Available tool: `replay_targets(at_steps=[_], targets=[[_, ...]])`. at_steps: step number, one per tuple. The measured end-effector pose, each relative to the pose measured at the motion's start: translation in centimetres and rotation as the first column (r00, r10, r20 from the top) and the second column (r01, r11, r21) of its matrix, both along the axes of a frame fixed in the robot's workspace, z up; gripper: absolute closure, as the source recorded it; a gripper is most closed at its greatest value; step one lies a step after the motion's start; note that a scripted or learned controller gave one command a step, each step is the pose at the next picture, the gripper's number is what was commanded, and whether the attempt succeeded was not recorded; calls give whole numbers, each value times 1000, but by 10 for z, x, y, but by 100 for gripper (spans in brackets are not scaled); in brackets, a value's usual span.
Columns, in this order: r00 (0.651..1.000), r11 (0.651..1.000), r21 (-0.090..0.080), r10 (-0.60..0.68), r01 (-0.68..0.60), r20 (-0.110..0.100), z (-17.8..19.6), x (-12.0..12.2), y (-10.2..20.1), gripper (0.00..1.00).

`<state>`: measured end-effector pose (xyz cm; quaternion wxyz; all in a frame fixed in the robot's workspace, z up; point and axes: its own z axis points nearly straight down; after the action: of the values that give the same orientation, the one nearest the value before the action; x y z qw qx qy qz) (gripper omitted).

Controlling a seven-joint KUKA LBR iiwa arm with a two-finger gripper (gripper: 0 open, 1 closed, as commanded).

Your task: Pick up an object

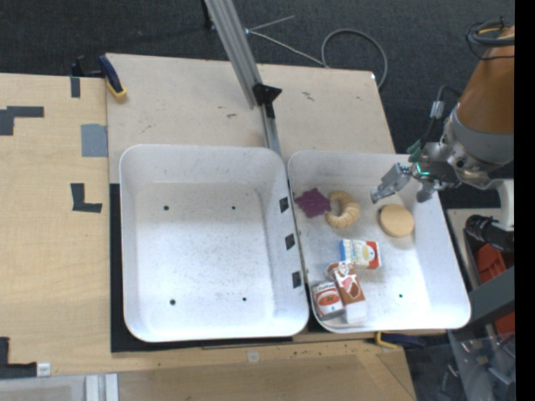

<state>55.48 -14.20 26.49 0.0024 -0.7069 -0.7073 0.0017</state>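
Grey and orange, the arm is reaching in from the right and running off the frame's edge, so most of it is cut off. Its gripper is hanging above the right bin with fingers spread apart, nothing between them — a round tan piece is lying just below. Near it are sitting a beige ring, a purple scrap and three small cartons whose printing is too blurred to read. The left bin is resting beside it on a pale wooden bench marked with grey tape, dark carpet behind.
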Motion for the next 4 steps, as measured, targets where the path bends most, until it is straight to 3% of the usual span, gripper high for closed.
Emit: replay_targets(at_steps=[1,3,4], targets=[[1000,1000,-1,1,-1,5,3,1,0,0],[1000,1000,-1,1,-1,0,-100,8,-10,0],[1000,1000,0,-1,1,-1,-162,-1,-12,0]])
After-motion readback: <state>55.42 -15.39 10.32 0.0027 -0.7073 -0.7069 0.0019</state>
